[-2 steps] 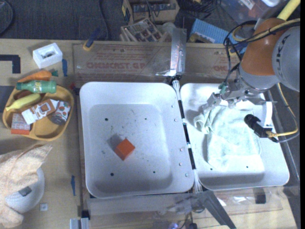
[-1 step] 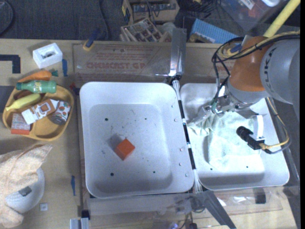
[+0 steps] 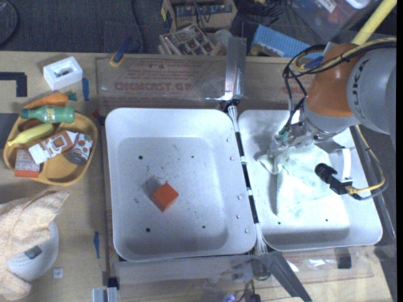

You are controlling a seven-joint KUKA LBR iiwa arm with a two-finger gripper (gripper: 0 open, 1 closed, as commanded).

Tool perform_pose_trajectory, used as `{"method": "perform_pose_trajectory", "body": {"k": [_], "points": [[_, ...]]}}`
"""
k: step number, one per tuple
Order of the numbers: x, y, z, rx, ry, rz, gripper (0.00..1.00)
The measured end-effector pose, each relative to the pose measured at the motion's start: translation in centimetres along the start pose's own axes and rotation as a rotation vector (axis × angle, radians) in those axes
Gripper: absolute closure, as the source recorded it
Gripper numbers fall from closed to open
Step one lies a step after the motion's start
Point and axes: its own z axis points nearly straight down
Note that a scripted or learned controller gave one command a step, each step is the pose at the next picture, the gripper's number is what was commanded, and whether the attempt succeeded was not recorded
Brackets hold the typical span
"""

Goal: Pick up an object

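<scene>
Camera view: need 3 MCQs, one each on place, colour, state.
1. Where does the block lie?
A. left bin
B. right bin
C. on the bench

2. What colour is the block?
A. blue
B. orange
C. green

3. How does the gripper stand to the block?
A. clamped on it
B. resting on top of it
C. apart from it, over the other bin

Key: 1 A, it sits on the floor of the left bin. 2 B, its faces are orange. 3 C, the gripper hangs over the right bin, across the divide from the block.
</scene>
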Motion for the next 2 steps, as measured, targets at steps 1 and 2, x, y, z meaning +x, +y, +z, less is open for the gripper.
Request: {"method": "perform_pose_trajectory", "body": {"k": [1, 2], "points": [[0.0, 0.0, 0.0, 0.0, 0.0, 0.0, 0.0], [-0.6, 2.6, 1.3, 0.009, 0.002, 0.031, 0.0]]}}
